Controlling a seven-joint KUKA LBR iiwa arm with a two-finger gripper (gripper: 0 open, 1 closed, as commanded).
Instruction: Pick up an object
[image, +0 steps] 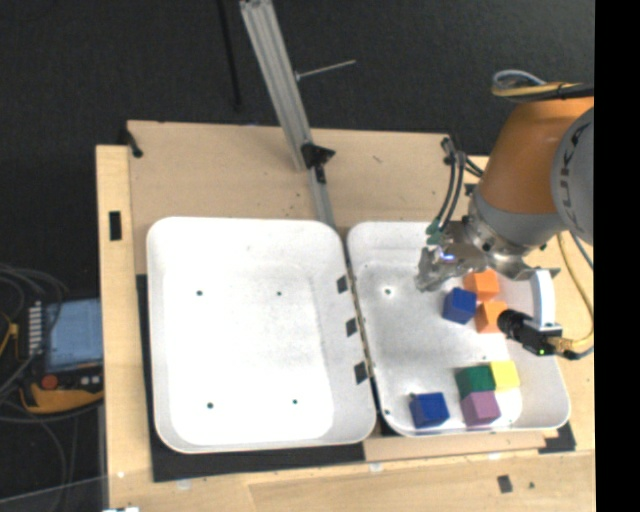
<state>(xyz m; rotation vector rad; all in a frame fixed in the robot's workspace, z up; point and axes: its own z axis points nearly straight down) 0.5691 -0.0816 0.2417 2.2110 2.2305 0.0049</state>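
On a pale wooden desk, the left shallow white plastic bin lies bare while the right shallow white bin carries every candidate for the pick. Near its front wall rests a dark blue cube; to the right of it a green cube, a yellow cube and a purple cube sit touching in a tight cluster. Farther back, a second blue cube lies just beside two orange cubes, all on the bin floor. The grey two-finger gripper of the grey and orange arm hangs low over the bin's rear, just beside that blue cube; whether its fingers are open or closed cannot be told from this angle, and nothing is seen between them. By this evidence the pick is not yet made: a block has to be gripped and lifted clear of the bin.
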